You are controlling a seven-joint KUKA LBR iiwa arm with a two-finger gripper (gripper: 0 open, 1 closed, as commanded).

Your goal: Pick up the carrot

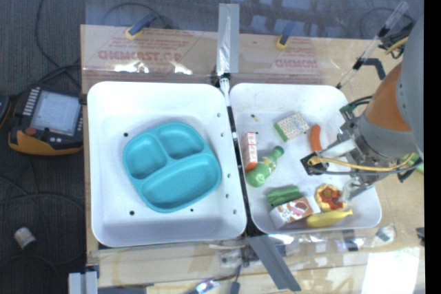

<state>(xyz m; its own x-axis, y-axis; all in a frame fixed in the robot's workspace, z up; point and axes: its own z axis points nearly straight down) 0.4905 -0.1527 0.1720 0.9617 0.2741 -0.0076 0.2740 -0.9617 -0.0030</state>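
Two white bins sit side by side on a bench (172, 55). The carrot (315, 137) lies in the right bin (275, 94), just right of a packet (291, 125). The gripper (353, 184) hangs over that bin's right side, near the carrot; I cannot tell whether it is apart or together.

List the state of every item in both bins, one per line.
Small orange carrot: lying flat in the right white bin, not lifted.
Green plastic bottle: tipped on its side.
Teal three-compartment plate: right way up in the left white bin.
Yellow banana: unpeeled, lying flat.
Red and white small carton: lying flat.
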